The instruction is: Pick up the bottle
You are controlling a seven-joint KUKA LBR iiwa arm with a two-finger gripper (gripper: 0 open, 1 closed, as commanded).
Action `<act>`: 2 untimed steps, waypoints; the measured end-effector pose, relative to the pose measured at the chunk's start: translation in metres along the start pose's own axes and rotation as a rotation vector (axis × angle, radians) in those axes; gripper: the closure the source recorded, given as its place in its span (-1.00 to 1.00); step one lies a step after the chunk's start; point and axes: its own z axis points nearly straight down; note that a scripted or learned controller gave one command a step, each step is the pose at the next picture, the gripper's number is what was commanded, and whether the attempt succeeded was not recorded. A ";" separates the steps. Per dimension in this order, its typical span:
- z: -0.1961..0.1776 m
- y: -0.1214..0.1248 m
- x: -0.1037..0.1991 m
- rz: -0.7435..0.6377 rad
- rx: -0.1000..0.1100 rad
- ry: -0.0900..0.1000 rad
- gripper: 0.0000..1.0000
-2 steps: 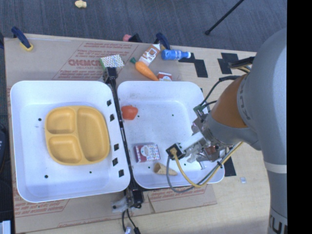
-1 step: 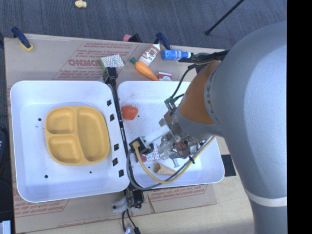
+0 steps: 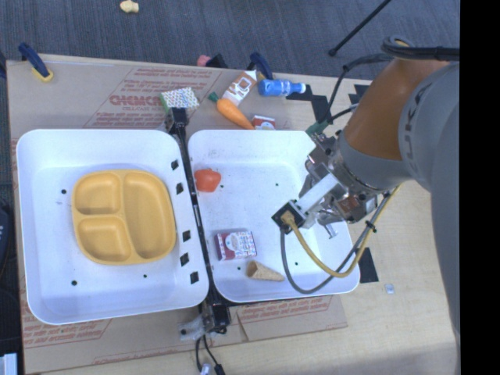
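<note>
blue bottle (image 3: 280,88) beyond right bin (image 3: 251,162) rim | pincer (image 3: 342,207) over bin's right edge

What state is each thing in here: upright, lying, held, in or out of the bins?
yellow plate: flat, right way up, in left bin
red carton: lying flat, in right bin
cone: on its side, right bin
blue bottle: on its side, outside the bins
white bottle: lying, outside the bins
carrot: lying, outside the bins
gripper: above right bin, apart from both bottles
</note>
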 end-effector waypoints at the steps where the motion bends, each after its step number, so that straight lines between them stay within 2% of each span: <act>1: 0.093 0.031 -0.016 0.255 0.004 -0.002 1.00; 2: 0.196 0.058 -0.030 0.174 0.004 -0.003 1.00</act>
